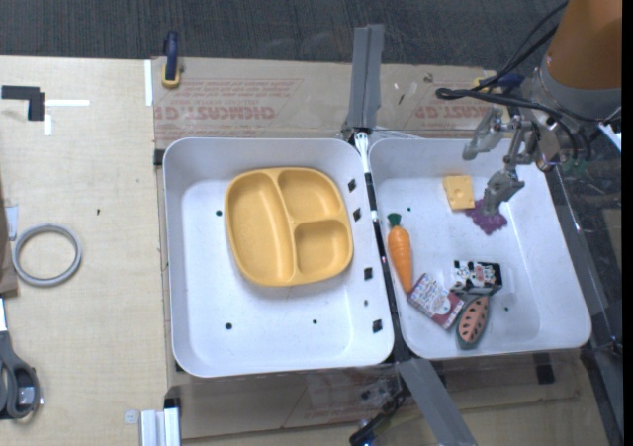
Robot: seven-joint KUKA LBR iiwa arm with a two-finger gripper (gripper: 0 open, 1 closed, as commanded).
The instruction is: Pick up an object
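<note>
The right bin [554,266] holds several small items: a yellow cheese block [458,192], a purple toy [490,219], an orange carrot [400,248], a red and white packet [433,298], a black and white piece [477,276] and a brown oval piece [473,322]. My gripper [500,189] hangs over the bin's far right part, its tip just above the purple toy and right of the cheese block. Nothing shows between its fingers.
The left bin [198,335] holds a yellow divided plate [289,225]. A grey divider post [366,78] stands between the bins at the back. On the bench at left lie a grey tape ring [44,254] and scissors [18,387].
</note>
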